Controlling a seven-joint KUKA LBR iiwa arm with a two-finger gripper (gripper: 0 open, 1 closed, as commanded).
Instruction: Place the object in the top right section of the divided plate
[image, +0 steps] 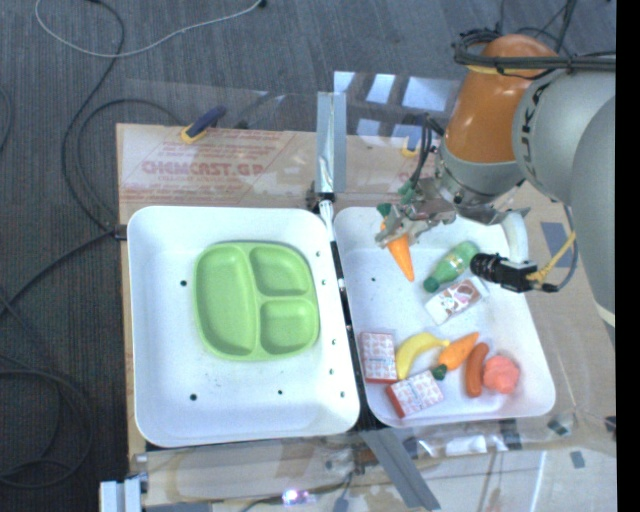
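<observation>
A green divided plate (215, 305) lies in the left white bin (160, 400); its top right section (280, 268) holds nothing. My gripper (399, 228) hangs over the far left corner of the right bin (530, 400). An orange toy carrot (403, 258) points down and toward the camera from between its fingers, which are shut on the carrot's thick end. The carrot tip is just above or on the bin floor; I cannot tell which.
The right bin also holds a green bottle (452, 265), a small carton (456, 300), a banana (418, 350), a second carrot (459, 350), a sausage (476, 368), a pink lump (502, 373) and two red-and-white boxes (378, 357), (415, 393). A raised rim (338, 290) divides the bins.
</observation>
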